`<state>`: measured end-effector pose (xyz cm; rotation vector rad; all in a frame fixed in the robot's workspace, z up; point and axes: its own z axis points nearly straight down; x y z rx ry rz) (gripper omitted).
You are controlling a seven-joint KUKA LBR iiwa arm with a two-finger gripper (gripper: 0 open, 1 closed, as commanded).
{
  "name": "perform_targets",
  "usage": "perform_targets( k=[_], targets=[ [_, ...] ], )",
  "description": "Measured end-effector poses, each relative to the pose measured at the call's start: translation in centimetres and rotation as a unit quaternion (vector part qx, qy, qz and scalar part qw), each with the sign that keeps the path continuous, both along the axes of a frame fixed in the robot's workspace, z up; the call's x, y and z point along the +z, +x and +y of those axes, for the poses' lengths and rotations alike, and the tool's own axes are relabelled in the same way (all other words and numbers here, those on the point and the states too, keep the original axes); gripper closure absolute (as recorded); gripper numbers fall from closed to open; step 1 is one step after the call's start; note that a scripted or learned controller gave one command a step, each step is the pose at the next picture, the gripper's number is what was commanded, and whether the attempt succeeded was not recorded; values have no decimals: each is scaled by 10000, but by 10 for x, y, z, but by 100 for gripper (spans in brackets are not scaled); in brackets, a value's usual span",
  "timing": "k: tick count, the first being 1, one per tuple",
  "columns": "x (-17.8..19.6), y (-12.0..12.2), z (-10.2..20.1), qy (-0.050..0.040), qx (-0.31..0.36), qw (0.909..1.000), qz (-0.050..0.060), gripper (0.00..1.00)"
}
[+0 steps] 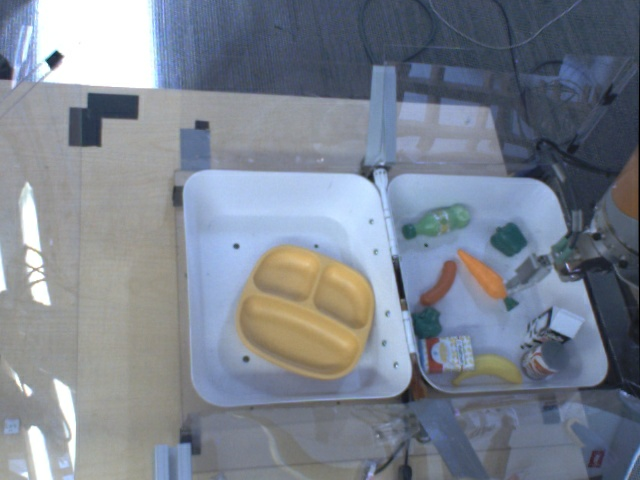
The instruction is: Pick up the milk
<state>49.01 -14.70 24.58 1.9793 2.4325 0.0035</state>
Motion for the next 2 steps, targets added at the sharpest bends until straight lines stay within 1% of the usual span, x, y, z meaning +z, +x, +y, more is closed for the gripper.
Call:
perform_targets(
  k=[1,2],
  targets=[
    [7,7,-52,1,-650,9979,3,0],
    [-131,13,-28,12,48,10000,29,0]
  ],
)
